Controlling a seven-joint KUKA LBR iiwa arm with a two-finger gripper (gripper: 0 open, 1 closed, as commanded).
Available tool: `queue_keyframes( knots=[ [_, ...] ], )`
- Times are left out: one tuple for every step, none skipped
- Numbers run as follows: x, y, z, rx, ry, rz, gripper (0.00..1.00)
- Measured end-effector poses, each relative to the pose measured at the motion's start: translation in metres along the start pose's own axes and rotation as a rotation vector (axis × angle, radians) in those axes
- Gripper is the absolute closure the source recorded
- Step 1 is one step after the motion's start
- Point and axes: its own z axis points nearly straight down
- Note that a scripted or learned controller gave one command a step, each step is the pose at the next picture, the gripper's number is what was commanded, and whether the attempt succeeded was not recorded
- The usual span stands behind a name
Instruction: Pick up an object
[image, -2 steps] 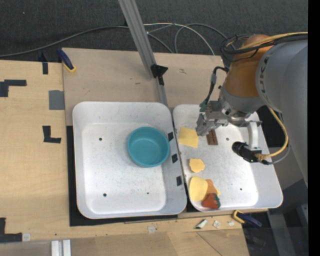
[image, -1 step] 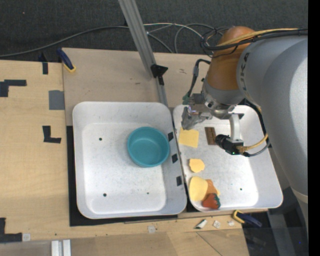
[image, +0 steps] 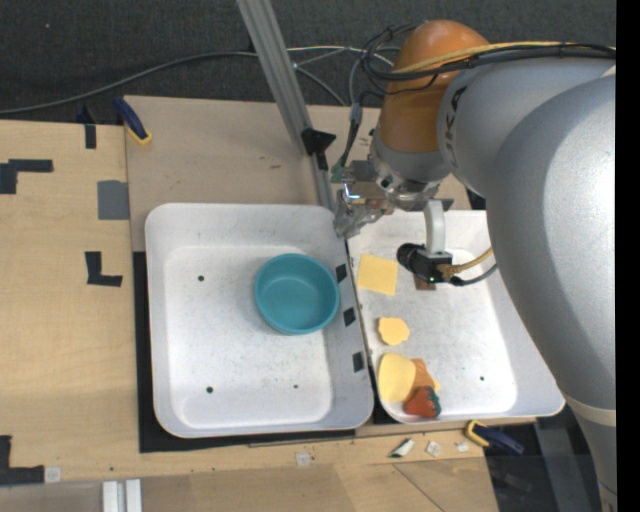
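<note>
My gripper (image: 352, 212) hangs over the far left corner of the right bin (image: 500, 340), above the divide between the two bins, and I see nothing in it. A flat yellow square slice (image: 378, 274) lies just below and to the right of it on the bin floor. Nearer the front lie a small yellow piece (image: 393, 330) and a round yellow piece (image: 396, 376), with an orange bit and a red item (image: 424, 402) touching it. A teal bowl (image: 295, 292) stands upright in the left bin (image: 200, 340).
The big grey arm with its orange band (image: 425, 90) covers the right bin's right side. A slanted metal pole (image: 285, 90) stands behind the bins. Black cables (image: 440, 265) hang by the wrist. Blue-yellow clamps sit at the bench's far left (image: 133, 120) and front right (image: 490, 436).
</note>
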Motion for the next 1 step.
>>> queue_keyframes(
  knots=[
    [0.0503, 0.0177, -0.0179, 0.001, 0.0, 0.0, 1.0]
  ],
)
